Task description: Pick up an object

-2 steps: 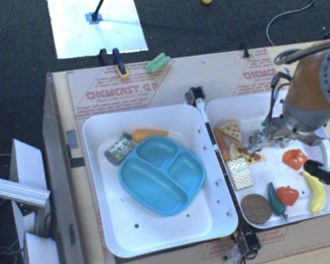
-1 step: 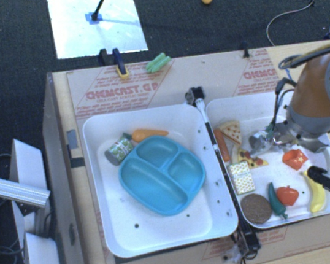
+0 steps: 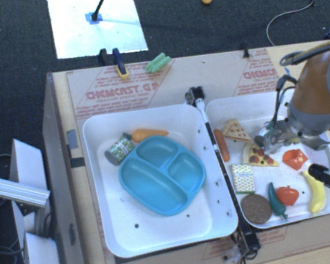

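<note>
- Pizza slice (image 3: 258, 157) lies flat in the right bin (image 3: 271, 97), middle of the bin; long axis runs left-right with a slight downward slant, pointed end toward the right, near the red pepper piece (image 3: 295, 158).
- Tool (image 3: 267, 141) sits right at the slice's upper edge, low in the bin; cannot tell if its fingers are apart or together, nothing seen clamped.
- Arm (image 3: 322, 88) comes in from the right, orange band above the wrist, bent down over the right bin.
- Second triangular slice (image 3: 235, 130) just above and left, tip pointing up.
- Sausage (image 3: 222, 145) along the bin's left wall, axis nearly vertical.
- Green checkered square (image 3: 243, 178) below the pizza slice; brown round patty (image 3: 256, 207) at the front.
- Green pepper (image 3: 276, 200), tomato (image 3: 288, 195) and banana (image 3: 315, 191) at front right, banana upright in view.
- Left bin (image 3: 99, 169): blue divided plate (image 3: 161, 173), carrot (image 3: 148, 134), small can (image 3: 120, 149).
- Both bins side by side on the counter (image 3: 145, 88).
</note>
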Robot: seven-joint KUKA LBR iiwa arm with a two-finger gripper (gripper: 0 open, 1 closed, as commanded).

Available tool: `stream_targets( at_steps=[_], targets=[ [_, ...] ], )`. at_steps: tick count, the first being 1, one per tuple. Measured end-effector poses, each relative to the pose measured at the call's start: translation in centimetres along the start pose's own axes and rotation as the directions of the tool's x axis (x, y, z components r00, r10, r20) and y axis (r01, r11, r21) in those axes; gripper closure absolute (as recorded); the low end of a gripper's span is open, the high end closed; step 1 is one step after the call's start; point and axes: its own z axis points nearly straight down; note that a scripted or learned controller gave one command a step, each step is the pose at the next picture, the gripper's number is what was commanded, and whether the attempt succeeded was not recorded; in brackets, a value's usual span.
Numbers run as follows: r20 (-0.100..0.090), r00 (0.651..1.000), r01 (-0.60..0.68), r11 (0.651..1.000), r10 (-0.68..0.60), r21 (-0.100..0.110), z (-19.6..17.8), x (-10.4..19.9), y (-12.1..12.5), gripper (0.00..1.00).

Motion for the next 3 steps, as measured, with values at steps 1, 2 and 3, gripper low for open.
stream_targets(
  at_steps=[1,2,3],
  targets=[
    [0.002,1.000,-0.002,1.000,0.002,0.014,-9.2,1.5,-2.0,1.00],
    [0.002,1.000,-0.002,1.000,0.002,0.015,-9.1,1.5,-2.1,0.00],
    [0.001,1.000,-0.002,1.000,0.002,0.009,1.3,2.4,0.3,0.00]
  ],
)
